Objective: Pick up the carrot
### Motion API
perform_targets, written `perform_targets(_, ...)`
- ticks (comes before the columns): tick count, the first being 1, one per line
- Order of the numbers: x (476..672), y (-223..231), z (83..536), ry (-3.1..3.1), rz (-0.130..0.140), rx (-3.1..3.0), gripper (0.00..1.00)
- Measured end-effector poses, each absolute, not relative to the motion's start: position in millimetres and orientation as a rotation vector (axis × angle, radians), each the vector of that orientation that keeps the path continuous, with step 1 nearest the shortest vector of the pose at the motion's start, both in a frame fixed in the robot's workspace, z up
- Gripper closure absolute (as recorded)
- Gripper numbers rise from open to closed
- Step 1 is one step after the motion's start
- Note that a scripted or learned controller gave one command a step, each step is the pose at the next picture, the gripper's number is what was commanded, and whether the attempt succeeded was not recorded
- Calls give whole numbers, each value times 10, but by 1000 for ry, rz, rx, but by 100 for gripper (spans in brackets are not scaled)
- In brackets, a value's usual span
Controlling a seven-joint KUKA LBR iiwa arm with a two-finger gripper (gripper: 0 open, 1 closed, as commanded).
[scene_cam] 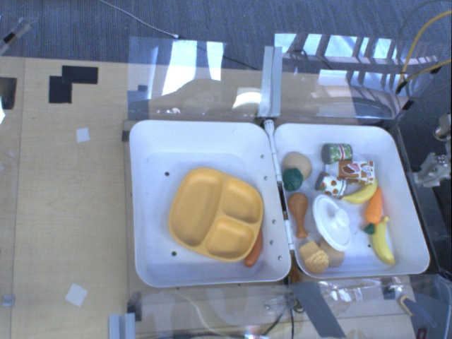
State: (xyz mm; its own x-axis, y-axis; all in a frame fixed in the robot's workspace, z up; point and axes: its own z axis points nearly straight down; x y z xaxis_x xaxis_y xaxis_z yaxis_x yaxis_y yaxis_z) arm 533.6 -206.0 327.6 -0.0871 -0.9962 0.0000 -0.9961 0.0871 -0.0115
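The carrot (374, 205) is orange with a green leafy end and lies in the right bin (406, 161) near its right wall. Its green end points toward the front. It rests between two yellow bananas, one (360, 193) just behind it and one (383, 241) just in front. A grey piece of the arm with the gripper (435, 169) shows at the right edge, outside the bin's right wall and to the right of the carrot. Nothing is seen held in it.
The right bin also holds a white lidded dish (332, 222), a drumstick (299, 210), a can (337, 152), a small carton (355, 169), a corn piece (314, 258) and a green item (292, 179). The left bin (152, 189) holds a yellow divided plate (215, 213) with a reddish sausage (254, 251) beside it.
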Motion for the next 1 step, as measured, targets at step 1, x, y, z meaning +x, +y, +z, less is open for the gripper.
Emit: perform_targets(1, 4872, -2042, 1842, 1908, 5, -2493, 100)
